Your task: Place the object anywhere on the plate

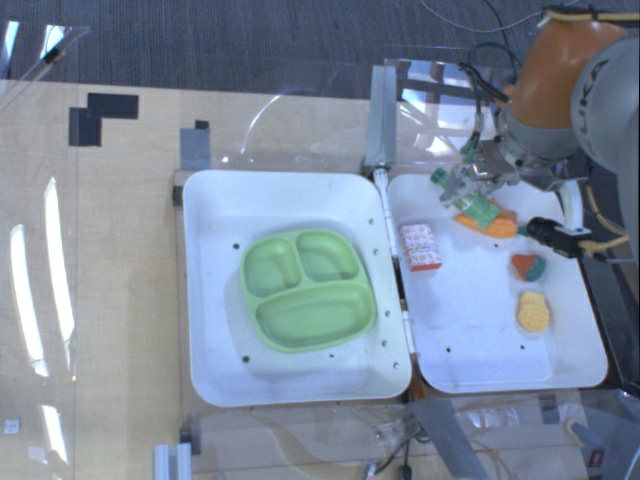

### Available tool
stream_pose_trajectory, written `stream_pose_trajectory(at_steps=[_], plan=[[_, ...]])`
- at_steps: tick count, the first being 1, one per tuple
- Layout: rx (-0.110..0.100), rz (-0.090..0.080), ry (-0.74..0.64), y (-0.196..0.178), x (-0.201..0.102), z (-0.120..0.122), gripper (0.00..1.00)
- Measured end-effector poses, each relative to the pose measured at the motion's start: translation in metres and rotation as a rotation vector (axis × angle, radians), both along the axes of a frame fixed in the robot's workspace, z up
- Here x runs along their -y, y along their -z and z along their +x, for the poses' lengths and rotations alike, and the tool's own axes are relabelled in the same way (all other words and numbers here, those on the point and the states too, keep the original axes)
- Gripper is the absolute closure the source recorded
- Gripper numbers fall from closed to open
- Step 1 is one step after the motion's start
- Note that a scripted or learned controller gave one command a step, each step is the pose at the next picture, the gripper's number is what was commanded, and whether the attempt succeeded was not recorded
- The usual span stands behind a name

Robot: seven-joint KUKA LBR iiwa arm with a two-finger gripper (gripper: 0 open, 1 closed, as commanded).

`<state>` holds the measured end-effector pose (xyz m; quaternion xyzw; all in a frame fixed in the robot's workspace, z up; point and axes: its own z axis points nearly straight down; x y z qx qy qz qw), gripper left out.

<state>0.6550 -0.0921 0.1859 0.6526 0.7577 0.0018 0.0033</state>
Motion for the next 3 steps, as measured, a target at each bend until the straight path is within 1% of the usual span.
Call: stream_pose_trajectory(at_steps=[1, 2, 3], plan=[[-0.002, 0.002, -0.100, 0.000, -0.122, -0.010, 1.00], [-0.003, 0.002, -0.183, 0.000, -0.201, -0.049, 1.00], [-0.003, 0.002, -0.181, 0.000, -0.200, -0.049, 0.00]])
